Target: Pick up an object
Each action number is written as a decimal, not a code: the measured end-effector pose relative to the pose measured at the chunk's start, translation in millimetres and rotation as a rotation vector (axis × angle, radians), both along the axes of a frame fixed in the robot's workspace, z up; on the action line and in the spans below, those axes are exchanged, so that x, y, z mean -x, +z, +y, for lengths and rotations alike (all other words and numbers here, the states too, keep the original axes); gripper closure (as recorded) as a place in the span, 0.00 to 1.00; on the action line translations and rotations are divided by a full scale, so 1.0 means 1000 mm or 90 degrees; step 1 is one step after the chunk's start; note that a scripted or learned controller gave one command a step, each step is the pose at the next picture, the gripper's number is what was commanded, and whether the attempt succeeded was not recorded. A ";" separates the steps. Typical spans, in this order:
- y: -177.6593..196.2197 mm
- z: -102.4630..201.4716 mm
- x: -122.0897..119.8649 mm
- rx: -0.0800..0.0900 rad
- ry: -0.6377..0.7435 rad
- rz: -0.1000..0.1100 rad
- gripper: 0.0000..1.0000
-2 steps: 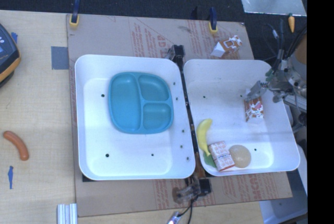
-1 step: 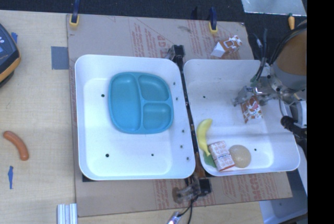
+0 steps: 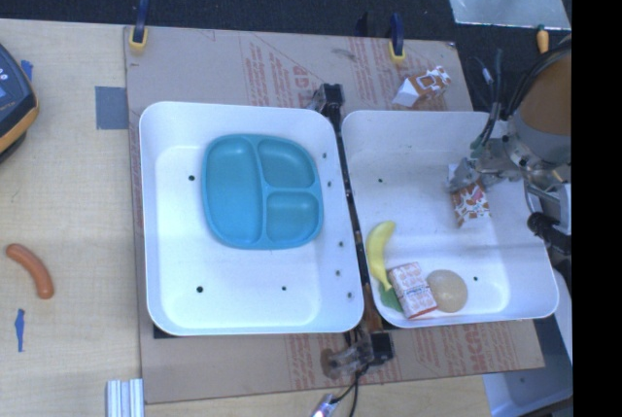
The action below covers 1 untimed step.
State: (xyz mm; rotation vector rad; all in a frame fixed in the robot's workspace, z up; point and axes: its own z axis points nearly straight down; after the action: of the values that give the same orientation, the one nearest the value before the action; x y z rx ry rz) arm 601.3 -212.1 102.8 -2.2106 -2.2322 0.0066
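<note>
My gripper (image 3: pixel 465 178) is low over the right bin (image 3: pixel 408 153), near its right side. Its tip meets the top edge of a small red-and-white packet (image 3: pixel 472 205); whether the packet is gripped or just lies on the bin floor under the tip is not visible. Along the bin's front lie a yellow banana (image 3: pixel 378 248), a red-and-white carton (image 3: pixel 412 289) on something green, and a pale round object (image 3: pixel 448 291). A blue divided plate (image 3: pixel 262 191) rests in the left bin (image 3: pixel 175 289).
A small brown-and-white packet (image 3: pixel 422 88) lies on the cardboard behind the right bin. A sausage (image 3: pixel 31 270) lies on the bench at far left. Blue-and-yellow clamps (image 3: pixel 140 24) hold the cardboard's back edge.
</note>
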 end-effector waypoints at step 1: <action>0.078 0.072 -0.055 -0.002 -0.003 -0.001 1.00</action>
State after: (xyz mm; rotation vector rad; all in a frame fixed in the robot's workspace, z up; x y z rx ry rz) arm 656.6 -140.3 181.2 -2.2156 -2.2255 -0.0001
